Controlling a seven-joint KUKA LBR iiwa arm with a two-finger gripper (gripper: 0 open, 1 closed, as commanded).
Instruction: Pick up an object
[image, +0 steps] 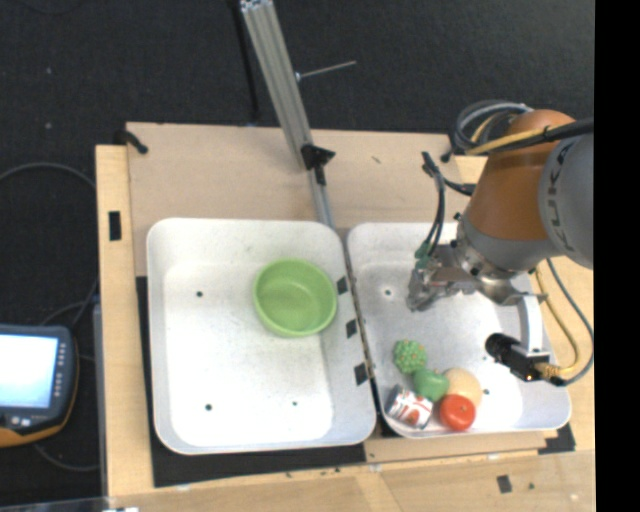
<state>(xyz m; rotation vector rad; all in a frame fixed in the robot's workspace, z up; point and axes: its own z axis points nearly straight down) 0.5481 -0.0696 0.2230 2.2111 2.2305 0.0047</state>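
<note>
Two white bins sit before me. My claw (420, 296) hovers over the right bin (385, 250); whether it is clenched I cannot tell. Broccoli (408, 354), tomato (457, 412) and a red-and-white can (408, 408), label unreadable, cluster near its front edge.

1. You're looking at a robotics lab: an industrial arm (520, 200) over a plywood surface (220, 170).
2. An aluminium mast (285, 90), loose cables (40, 180) and a control pendant (30, 385) confirm it.
</note>
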